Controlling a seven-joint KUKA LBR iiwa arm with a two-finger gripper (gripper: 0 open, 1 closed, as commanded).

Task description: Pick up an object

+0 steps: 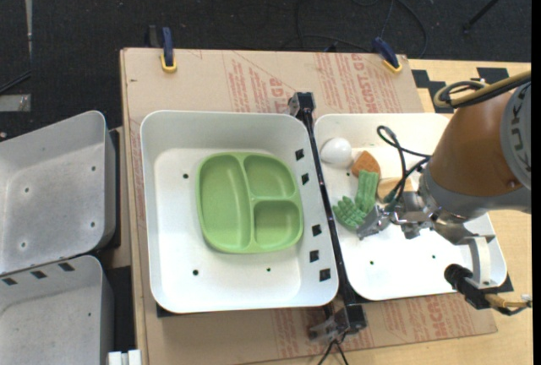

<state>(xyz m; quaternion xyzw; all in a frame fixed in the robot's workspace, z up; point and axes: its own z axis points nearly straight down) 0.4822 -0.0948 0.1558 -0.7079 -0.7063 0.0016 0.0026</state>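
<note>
In the right bin (406, 270) lie a green hand-shaped toy (357, 201), a white egg-like ball (336, 152) and an orange piece (366, 162), all near the bin's left wall. My gripper (374, 222) is low in that bin, right beside the green toy's lower right edge. The grey arm (478, 160) hides the bin's upper right part. I cannot see anything held.
A green divided plate (251, 203) lies in the left bin (169, 211). A black divider (319, 186) runs between the two bins. Black cables (397, 148) loop over the right bin by the arm. Grey trays (51, 186) stand off the bench at left.
</note>
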